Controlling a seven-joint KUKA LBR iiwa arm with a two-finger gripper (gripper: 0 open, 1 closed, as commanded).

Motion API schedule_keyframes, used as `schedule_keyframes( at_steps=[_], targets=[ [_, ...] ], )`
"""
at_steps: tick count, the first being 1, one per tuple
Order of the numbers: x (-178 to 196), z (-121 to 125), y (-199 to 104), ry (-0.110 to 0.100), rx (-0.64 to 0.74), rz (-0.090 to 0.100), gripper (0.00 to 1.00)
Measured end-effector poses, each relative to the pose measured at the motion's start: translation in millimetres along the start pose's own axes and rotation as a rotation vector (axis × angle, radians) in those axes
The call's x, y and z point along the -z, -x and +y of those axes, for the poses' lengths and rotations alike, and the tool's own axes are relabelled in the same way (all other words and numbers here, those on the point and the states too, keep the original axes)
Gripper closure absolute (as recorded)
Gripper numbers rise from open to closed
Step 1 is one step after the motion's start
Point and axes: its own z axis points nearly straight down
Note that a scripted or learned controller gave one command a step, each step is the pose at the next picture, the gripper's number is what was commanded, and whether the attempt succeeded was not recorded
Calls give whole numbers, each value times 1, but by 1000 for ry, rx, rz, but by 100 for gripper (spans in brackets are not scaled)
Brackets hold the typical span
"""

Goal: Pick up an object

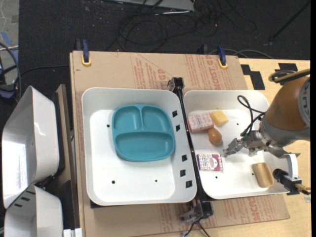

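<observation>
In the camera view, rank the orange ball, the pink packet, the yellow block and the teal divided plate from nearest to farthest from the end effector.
Measured from the end effector in the right bin:
1. Orange ball, just to its upper left.
2. Pink packet, lower left, near the bin divider; close to the ball's distance, but slightly farther.
3. Yellow block, toward the bin's far side.
4. Teal divided plate, in the left bin.

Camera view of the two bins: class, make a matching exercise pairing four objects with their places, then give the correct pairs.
Objects:
1. teal divided plate
2. yellow block
3. tan cylinder
4. orange ball

Places:
A. right bin, near front right corner
B. left bin
C. right bin, just below the pink carton
D. right bin, right of the pink carton

Pairs: 1-B, 2-D, 3-A, 4-C
</observation>
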Motion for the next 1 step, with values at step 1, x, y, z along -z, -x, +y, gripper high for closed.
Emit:
schedule_keyframes(
  at_steps=[1],
  targets=[
    [12, 1, 0, 3, -1, -1, 100]
  ],
)
